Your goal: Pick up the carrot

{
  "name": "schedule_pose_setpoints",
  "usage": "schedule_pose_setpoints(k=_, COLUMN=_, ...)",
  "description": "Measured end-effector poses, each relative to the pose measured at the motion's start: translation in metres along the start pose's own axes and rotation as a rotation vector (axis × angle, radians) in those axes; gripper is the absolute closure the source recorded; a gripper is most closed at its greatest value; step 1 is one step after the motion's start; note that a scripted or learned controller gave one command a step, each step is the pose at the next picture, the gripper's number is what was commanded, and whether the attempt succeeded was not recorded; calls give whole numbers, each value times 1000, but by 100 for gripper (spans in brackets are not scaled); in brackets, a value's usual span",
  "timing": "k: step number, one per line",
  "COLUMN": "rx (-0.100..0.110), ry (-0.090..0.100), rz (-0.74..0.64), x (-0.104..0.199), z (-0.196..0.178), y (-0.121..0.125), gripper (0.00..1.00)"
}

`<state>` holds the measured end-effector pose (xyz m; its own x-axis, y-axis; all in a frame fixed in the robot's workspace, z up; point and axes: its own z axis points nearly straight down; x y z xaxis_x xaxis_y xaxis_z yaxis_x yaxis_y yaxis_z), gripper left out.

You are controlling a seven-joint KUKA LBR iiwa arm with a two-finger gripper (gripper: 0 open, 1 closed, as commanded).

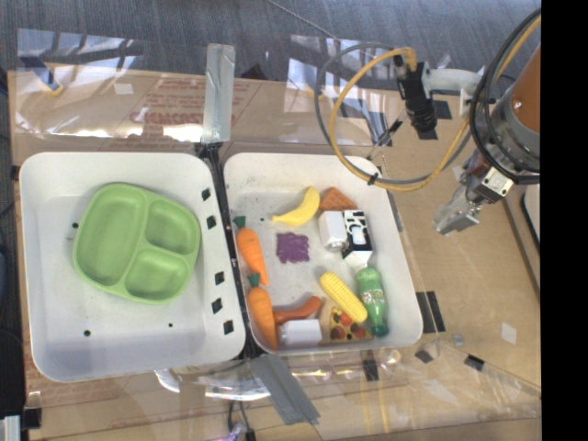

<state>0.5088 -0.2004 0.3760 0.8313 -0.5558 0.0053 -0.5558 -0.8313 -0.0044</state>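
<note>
This looked like a robotics lab. The counter [478, 292] was a plywood sheet, with two white bins [55, 274] taped down on it. Behind the bins, loose yellow and grey cables [363, 81] looped over grey carpet [138, 3], and plastic toy food [354, 297] filled the right bin.

Plate [138, 242] in left bin [37, 274]; carrot [252, 254] in right bin [404, 274].

Single fixed overhead camera, slanted down over both bins [55, 338].
</note>
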Motion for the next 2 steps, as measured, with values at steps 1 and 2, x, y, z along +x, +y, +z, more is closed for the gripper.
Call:
schedule_pose_setpoints(k=1, rx=3, ry=0, rz=-394, x=0, z=29, y=10, gripper=100)
schedule_pose_setpoints(k=2, rx=3, ry=-12, rz=-371, x=-31, z=131, y=-4, gripper=100)
